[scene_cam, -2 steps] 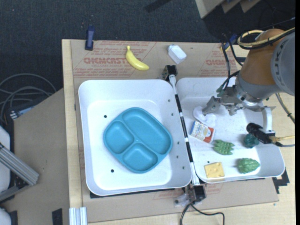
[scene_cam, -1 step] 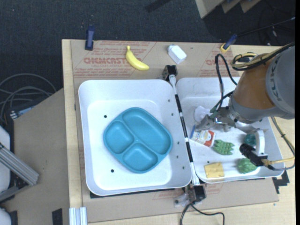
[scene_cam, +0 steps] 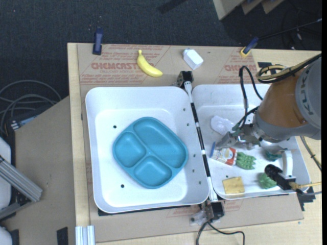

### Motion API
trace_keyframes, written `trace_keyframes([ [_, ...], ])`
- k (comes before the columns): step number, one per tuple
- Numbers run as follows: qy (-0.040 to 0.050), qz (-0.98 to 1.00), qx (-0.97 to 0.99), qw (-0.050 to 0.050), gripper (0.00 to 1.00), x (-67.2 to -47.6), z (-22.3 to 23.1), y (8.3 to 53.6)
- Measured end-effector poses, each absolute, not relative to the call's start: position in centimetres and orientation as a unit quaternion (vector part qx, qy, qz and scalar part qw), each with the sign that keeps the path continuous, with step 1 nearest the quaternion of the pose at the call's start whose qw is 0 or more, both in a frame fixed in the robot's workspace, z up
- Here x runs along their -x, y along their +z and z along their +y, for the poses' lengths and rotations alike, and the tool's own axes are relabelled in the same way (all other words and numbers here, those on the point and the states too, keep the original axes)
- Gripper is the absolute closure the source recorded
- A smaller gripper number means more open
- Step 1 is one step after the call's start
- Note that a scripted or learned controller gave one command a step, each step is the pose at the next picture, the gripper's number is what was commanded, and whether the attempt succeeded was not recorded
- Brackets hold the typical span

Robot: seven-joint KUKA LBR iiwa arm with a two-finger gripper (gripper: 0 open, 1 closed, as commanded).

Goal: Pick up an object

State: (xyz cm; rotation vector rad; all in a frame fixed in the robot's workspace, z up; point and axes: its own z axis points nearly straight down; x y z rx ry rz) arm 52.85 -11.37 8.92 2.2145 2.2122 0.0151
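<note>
The arm (scene_cam: 286, 106) was seen reaching in from the right, over the right bin (scene_cam: 225, 98), with its orange band above the grey wrist. The gripper (scene_cam: 236, 138) was placed low over the middle of this bin, a little toward its left wall. Whether the gripper was wide or narrow could not be told, because its end was partly hidden by the wrist and was small in the view, and no thing could be seen held in it. Several loose things were found in the right bin. A packet (scene_cam: 225, 155) with red and white print lay just below the gripper, very near to its end; whether they touched could not be told. A clear plastic piece (scene_cam: 220, 122) lay just above and to the left of the gripper. A green toy (scene_cam: 246, 161) lay beside the packet, on its right. A second green toy (scene_cam: 265, 180) was seen further to the right and lower, and a yellow block (scene_cam: 234, 185) lay flat near the front rim of the bin. In the left bin (scene_cam: 102, 106) one blue plate (scene_cam: 149, 151) with three sections was lying, turned at a slant. Outside the bins, on the bench (scene_cam: 117, 65), a banana (scene_cam: 148, 65) and a small white block (scene_cam: 193, 58) were lying behind the bins, well apart from the gripper.
</note>
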Motion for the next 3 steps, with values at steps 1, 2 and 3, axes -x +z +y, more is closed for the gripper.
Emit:
trace_keyframes([
  [1, 0.0003, 0.707, -0.707, 0.001, 0.0, -56.9, -16.3, 12.2],
  [2, 0.0022, 0.707, -0.707, 0.004, 0.0, -53.1, -13.0, 8.8],
  [3, 0.0007, 0.707, -0.707, 0.002, 0.0, -60.0, -16.7, 22.3],
])
